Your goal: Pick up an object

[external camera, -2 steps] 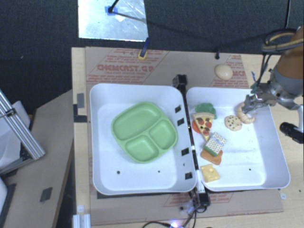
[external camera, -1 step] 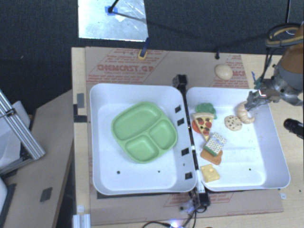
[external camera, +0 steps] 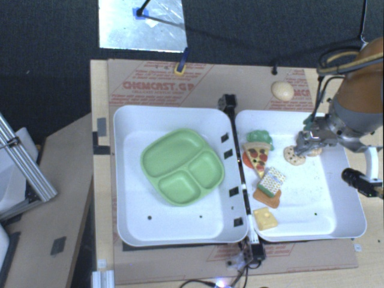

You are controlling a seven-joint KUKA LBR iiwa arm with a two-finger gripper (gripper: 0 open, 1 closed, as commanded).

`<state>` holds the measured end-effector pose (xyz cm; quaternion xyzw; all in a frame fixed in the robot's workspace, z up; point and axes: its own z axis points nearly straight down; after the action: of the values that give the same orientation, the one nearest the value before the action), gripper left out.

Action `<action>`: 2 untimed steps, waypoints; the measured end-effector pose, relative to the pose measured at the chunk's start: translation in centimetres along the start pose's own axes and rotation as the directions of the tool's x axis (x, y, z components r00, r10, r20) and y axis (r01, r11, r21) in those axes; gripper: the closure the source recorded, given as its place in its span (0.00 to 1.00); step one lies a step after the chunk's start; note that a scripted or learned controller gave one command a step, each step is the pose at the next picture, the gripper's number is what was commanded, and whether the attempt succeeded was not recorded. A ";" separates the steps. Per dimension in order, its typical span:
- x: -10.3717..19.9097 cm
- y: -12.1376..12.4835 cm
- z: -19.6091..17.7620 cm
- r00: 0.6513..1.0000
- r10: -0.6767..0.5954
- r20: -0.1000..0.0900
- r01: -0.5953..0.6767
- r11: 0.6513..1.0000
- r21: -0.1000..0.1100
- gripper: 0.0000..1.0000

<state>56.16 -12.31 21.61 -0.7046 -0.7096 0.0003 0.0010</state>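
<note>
Cheese (external camera: 265, 219), a yellow wedge, lies nearest the camera, at the front left corner of the right bin (external camera: 336, 221). Behind it sit a small box (external camera: 271, 182) propped on an orange slab, then a pizza slice (external camera: 256, 158), then a green toy (external camera: 260, 138) at the back, all lined up along the divider side. In the left bin (external camera: 129, 221) rests a green tray (external camera: 182, 166) with three compartments. An egg-like ball (external camera: 282, 90) lies on the cardboard behind the bins.

A cookie (external camera: 293, 155), round and speckled, lies mid-bin toward the back, apart from the row of toys. It sits just left of the gripper (external camera: 307, 144) and slightly toward the camera, touching or nearly touching the fingertips. Being round, it offers no long axis to line up with.

The arm reaches in from the right, its orange band above the wrist, the gripper pointing down and leftward low over the bin floor. The fingers blur into the wrist hardware, so how wide they stand cannot be told, nor whether anything is caught between them. The cookie looks the likeliest target, needing only a short shift left.
</note>
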 end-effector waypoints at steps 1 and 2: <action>3.9 -3.1 -1.6 1.000 -0.001 -0.001 0.001 1.000 -0.001 1.00; 5.0 -4.0 -1.7 1.000 0.000 0.000 0.000 1.000 -0.002 1.00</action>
<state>52.09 -7.36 23.36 -0.7046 -0.7096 -0.0003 0.0001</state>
